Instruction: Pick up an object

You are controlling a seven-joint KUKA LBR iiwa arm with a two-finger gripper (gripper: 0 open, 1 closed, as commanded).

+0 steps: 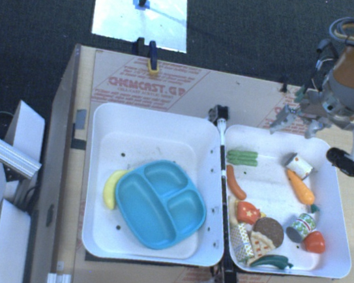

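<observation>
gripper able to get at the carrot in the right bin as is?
Probably yes. The gripper hangs above the right bin's far rim, and the carrot lies just below it with its top uncovered; a small white cylinder sits close against its upper end.

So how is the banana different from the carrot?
The banana is yellow and curved; the carrot is orange and straight, with a pointed shape. The banana lies in the left bin, partly tucked under the blue plate; the carrot lies in the right bin, in the open, with nothing on top of it. Both look like toy food, and both lie flat away from the claw.
</observation>
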